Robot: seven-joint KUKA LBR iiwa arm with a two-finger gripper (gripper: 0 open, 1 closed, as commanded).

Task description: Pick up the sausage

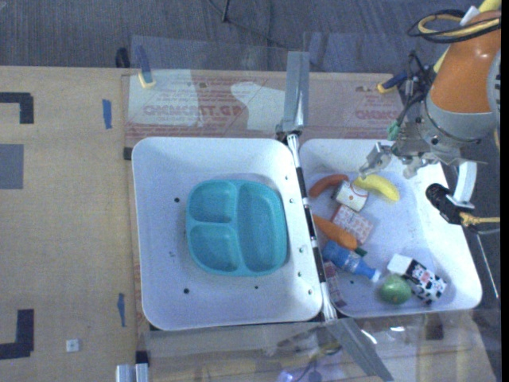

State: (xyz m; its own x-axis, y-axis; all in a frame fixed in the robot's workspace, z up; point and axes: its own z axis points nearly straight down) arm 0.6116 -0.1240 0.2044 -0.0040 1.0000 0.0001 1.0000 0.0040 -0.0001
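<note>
I see the short reddish-brown sausage [327, 185] lying just left of the yellow banana [379, 187], my gripper [395, 159] poised above the banana with fingers spread, so I'd shift left and straddle it crosswise.

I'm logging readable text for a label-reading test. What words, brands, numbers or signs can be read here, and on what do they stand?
Nothing can be read for certain.
Cardboard panel behind the bins: large reddish lettering, too faint and blurred to read.
Small packet in the right bin: red print, too small to read.
Blue bottle: label unreadable.
Teal divided plate in the left bin: no text.
</note>
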